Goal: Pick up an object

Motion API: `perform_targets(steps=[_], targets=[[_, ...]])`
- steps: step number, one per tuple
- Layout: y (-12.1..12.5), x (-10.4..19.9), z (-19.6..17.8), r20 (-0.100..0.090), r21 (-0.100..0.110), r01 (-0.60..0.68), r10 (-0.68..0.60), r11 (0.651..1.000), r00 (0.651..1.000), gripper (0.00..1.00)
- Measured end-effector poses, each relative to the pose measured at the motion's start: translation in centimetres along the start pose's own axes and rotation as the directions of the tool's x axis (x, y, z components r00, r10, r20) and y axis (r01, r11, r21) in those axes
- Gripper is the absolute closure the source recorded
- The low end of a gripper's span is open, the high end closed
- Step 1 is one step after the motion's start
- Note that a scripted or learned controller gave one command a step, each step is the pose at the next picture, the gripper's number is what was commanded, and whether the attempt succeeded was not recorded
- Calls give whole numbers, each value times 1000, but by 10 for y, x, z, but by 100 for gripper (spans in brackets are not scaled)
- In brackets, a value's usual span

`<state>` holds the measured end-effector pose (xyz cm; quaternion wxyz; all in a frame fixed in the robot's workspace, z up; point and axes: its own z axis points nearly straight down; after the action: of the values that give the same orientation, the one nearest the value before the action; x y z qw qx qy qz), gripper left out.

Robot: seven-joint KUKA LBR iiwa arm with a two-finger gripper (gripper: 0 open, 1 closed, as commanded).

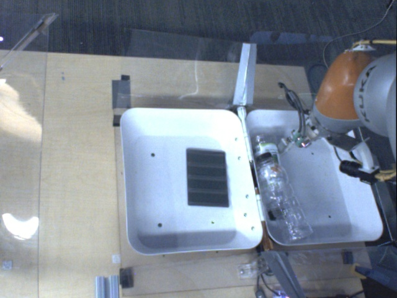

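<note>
Clear plastic bottle lies along the right bin's left wall, cap toward the far edge, base toward the near one.

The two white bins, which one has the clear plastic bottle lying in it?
The right bin, the one under the arm. The clear plastic bottle lies on its side along that bin's left wall; the left bin holds a dark ribbed rectangular block instead.

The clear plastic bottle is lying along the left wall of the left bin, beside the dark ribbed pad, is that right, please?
Not quite. The camera view shows the clear plastic bottle lying along the left wall of the right bin, not the left one. The dark ribbed pad sits alone in the left bin.
</note>
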<state>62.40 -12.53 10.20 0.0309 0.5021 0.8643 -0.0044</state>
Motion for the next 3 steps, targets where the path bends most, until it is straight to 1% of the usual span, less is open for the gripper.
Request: perform_targets(steps=[1, 2, 3], targets=[[11, -8, 5, -9, 16, -218, 218, 976, 976, 0], [-71, -27, -21, -44, 23, -157, 158, 987, 987, 0], [-39, 8, 5, -39, 21, -94, 95, 995, 995, 0]])
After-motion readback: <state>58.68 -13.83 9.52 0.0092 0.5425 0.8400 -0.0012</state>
